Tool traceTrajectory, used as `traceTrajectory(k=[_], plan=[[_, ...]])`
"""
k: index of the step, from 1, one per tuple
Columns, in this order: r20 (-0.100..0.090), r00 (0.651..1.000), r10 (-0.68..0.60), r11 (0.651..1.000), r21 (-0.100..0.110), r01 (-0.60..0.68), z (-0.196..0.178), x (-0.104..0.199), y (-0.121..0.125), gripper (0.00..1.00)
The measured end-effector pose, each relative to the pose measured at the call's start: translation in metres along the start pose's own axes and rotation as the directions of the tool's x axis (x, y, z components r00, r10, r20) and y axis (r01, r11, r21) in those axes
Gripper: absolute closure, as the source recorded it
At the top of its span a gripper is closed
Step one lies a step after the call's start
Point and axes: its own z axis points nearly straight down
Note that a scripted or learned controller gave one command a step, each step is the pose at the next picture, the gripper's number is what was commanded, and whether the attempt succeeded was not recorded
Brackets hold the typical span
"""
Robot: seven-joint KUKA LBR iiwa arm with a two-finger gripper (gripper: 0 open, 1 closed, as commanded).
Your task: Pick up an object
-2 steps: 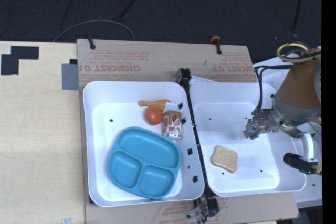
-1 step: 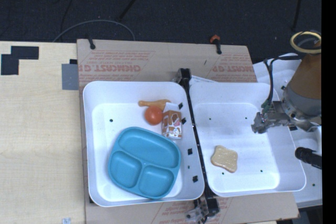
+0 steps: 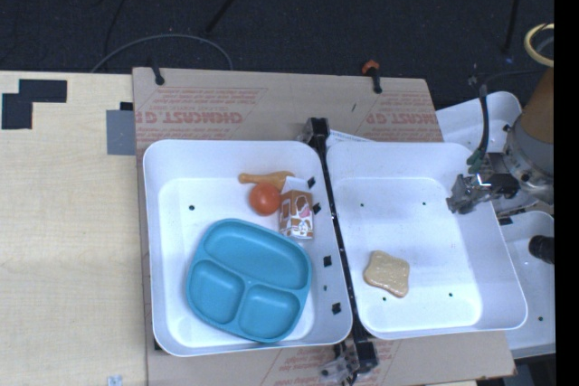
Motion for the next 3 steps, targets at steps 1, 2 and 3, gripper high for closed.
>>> traceTrajectory(k=[1,2,3], plan=[[0.000,1.000,0.000,1.000,0.001,0.000,-0.047,-0.001,0.001,1.00],[-0.003,1.000,-0.003,1.000,0.006,0.003,-0.043,0.050,0.012,1.00],[-0.002,1.000,-0.001,1.000,0.008,0.001,-0.024,0.102,0.006,1.00]])
